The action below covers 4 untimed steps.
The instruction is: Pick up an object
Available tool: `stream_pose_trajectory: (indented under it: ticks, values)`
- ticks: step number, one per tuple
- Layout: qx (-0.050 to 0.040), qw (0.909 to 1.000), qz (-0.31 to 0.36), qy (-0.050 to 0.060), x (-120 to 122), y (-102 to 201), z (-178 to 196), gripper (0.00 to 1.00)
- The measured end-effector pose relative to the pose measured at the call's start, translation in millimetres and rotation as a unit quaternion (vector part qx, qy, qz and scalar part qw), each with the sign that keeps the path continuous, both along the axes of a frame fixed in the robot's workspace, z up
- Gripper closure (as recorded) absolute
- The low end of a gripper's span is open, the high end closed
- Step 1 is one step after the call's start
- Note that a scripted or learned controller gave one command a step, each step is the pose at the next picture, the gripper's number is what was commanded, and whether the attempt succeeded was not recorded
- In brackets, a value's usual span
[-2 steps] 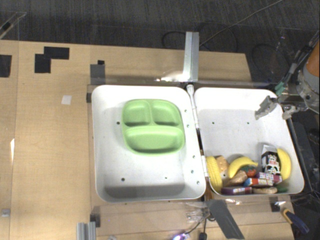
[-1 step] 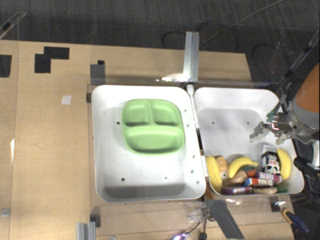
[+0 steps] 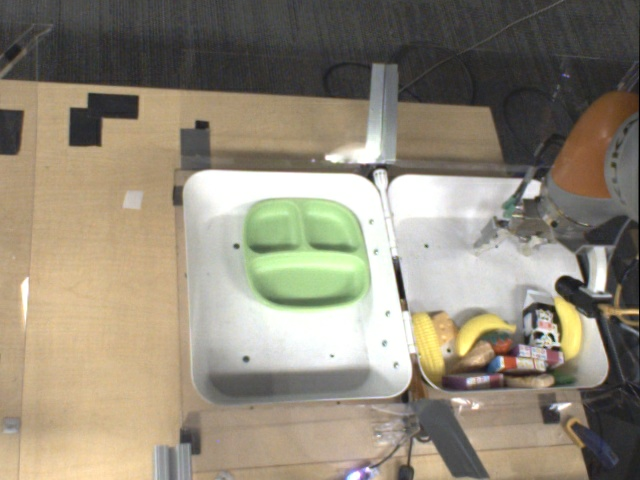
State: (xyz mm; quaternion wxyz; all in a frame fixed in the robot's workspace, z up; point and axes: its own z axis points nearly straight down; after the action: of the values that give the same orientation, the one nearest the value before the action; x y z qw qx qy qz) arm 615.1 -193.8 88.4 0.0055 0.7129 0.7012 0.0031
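Gripper [image 3: 512, 226] hovers over your right bin's [image 3: 440, 268] far right area; can't tell its state. Bananas [image 3: 487, 326], corn [image 3: 428, 336] and small items crowd the near edge.

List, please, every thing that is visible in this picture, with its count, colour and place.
bins: two, white, side by side on the bench
divided plate: one, green, in the left bin
bananas: two, yellow, near edge of the right bin
corn cob: one, yellow, near-left corner of the right bin
small packages: several, mixed colours, heaped by the bananas; exact count unclear
bench: one, light wood, under the bins
arm: one, grey with orange band, at the right
gripper: one, over the right bin's far part
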Motion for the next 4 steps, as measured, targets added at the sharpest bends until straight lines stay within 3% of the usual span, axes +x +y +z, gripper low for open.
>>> stream_pose_trajectory:
  ticks: [1,2,3,4]
  values:
    - [-0.0001,0.9987,0.051,-0.001,-61.5,11.0,1.5,0.0]
    - [0.002,0.9986,0.052,-0.003,-58.9,12.8,10.5,1.0]
    - [0.002,0.9986,0.052,-0.002,-59.0,12.8,10.4,0.0]
    - [0.0007,0.9983,0.059,0.001,-27.0,0.7,0.5,0.0]
